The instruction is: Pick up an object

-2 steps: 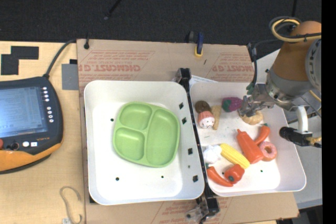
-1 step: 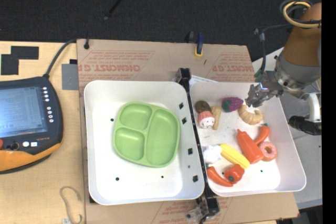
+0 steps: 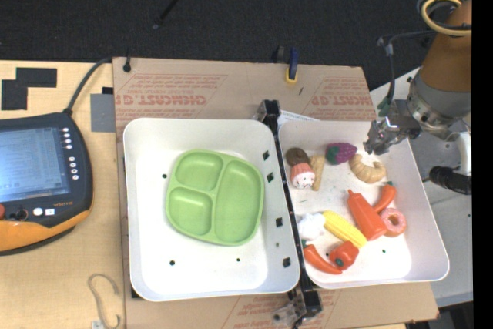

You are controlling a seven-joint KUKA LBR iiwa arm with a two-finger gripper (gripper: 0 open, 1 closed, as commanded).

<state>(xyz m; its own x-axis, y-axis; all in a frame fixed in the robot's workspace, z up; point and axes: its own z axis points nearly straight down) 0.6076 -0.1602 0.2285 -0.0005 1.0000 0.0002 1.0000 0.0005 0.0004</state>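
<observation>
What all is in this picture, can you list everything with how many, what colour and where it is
Bins: 2, white, side by side on the bench.
Divided plate: 1, green, in the left bin.
Croissant toy: 1, tan, upper right bin, just below the gripper.
Purple toy: 1, purple with green, upper right bin.
Brown and pink toy: 1, upper left of the right bin.
Corn toy: 1, yellow, lower right bin.
Donut toy: 1, pink, right side of the right bin.
Orange and red food toys: several, lower right bin.
Teach pendant: 1, grey and orange, left of the bins.
Clamp: 1, blue and yellow, back edge.
Arm: 1, grey and orange, from the right.
Gripper: 1, dark, over the right bin's upper edge.
</observation>
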